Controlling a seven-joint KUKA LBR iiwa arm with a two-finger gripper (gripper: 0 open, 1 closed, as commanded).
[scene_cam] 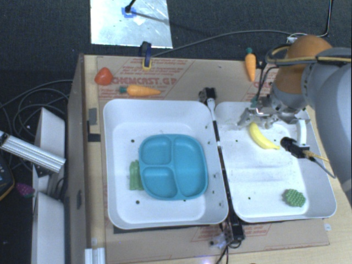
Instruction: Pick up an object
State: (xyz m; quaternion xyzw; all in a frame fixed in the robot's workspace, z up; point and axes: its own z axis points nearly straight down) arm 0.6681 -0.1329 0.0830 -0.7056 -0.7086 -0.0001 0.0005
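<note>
Bench [181, 73]: left bin [118, 147], right bin [264, 172]

You get bright, even overhead light: the white bins [165, 114] below and left of the jaws are nearly washed out, shadows faint. Well up-left of the jaws a silvery sheet [110, 21] glares. The arm [330, 92] right of them looks soft.

Yellow banana [263, 137], blue divided plate [173, 166]

Two white bins [165, 110] hold one blue divided plate [172, 166], one green piece [133, 176] touching the plate's left edge, one yellow banana [262, 137] and one green knobbly lump [294, 197] to its right, while two carrots [143, 91] and one red-orange fruit [103, 76] lie beyond the plate.
</note>
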